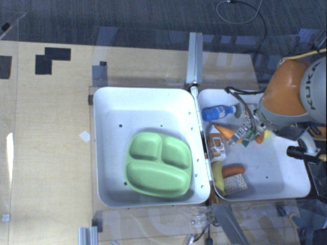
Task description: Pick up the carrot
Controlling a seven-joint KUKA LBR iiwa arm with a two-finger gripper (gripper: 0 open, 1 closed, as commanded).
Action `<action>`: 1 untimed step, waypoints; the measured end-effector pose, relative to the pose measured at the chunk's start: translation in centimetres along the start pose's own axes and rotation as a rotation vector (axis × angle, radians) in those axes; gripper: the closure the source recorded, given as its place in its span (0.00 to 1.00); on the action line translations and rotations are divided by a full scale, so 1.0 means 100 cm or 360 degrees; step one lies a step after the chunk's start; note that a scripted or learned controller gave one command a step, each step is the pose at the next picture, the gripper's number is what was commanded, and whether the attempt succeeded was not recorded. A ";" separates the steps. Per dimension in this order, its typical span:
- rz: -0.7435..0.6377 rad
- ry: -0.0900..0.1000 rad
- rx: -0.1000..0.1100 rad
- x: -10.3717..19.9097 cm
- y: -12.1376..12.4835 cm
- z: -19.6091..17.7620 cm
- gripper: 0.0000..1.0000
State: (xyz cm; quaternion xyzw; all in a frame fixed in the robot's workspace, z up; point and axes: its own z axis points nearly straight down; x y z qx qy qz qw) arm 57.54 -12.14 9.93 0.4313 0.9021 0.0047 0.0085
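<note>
**Right bin, carrot pick: hazards at the approach**

- Claw (247, 135): low in the right bin (286, 185), reached in from the right. Its tip sits in a knot of metal and coloured bits; whether it is open, closed or gripping anything cannot be told from this slant.
- Carrot (223, 130): orange, tapered, lying in the left part of the right bin, just left of the claw, its thick end toward the claw. Touching or apart: not clear. Nothing shows it as held.
- Blue bottle (218, 112): lying on its side just beyond the carrot, white cap toward the arm. Risk, as judged: a sideways closing stroke could catch the cap or roll the bottle against the carrot.
- Small carton (217, 148): white and orange, directly on the near side of the carrot. Risk: the claw could pinch it along with, or instead of, the carrot.
- Banana (218, 175), sausage (233, 170), sponge (235, 184): clustered nearer, clear of the claw.
- Divider wall between the bins: close to the carrot's thin end. Risk: a push leftward would wedge the carrot against it rather than seat it.
- Left bin (110, 137): holds a green divided plate (159, 163), well apart, not at risk.
</note>
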 end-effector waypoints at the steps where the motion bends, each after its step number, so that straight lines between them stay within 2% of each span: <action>1: -0.0009 0.0014 0.0020 0.073 -0.004 -0.085 1.00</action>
